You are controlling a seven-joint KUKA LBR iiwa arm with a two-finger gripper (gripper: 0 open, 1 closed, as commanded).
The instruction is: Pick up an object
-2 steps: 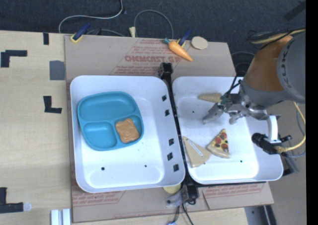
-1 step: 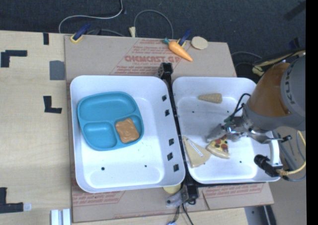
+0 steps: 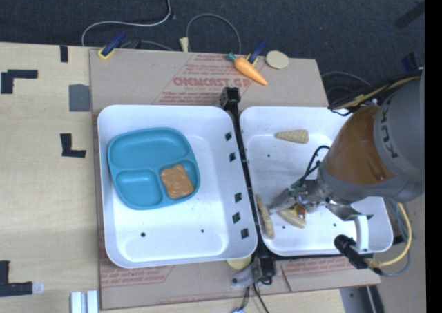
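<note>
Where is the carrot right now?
The carrot lies on the cardboard behind the two bins, just above their shared divider, beside a pale round piece.

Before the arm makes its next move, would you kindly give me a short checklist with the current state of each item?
1. Claw is over the right white bin: ok.
2. Claw is low beside the small tan wedge-shaped food piece: ok.
3. Wedge piece is between the claw's tips: cannot tell.
4. Long tan stick-shaped piece by the divider lies apart from the claw: ok.
5. Pale cone-shaped piece lies far from the arm's path: ok.
</note>
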